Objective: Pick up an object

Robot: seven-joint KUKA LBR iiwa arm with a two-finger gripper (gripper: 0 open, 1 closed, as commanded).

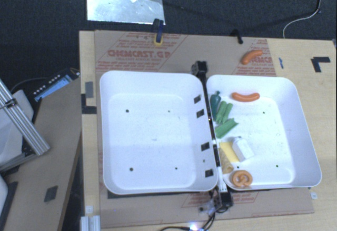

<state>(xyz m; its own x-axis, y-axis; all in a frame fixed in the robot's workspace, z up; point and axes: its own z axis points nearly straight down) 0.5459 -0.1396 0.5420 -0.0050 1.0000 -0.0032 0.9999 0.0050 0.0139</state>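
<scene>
The right bin (295,119) holds several small objects along its left side. An orange sausage (246,97) lies near its back. Green pieces (222,114) sit below it by the divider. A yellow block (228,153) and a white block (242,149) lie side by side further forward. A coiled orange pretzel shape (242,178) rests in the front left corner.
The left bin (152,130) stands beside the right one, joined by black clips (200,114). A second orange sausage (251,57) lies on the cardboard behind the right bin. A yellow clamp (158,32) sits at the bench's back edge.
</scene>
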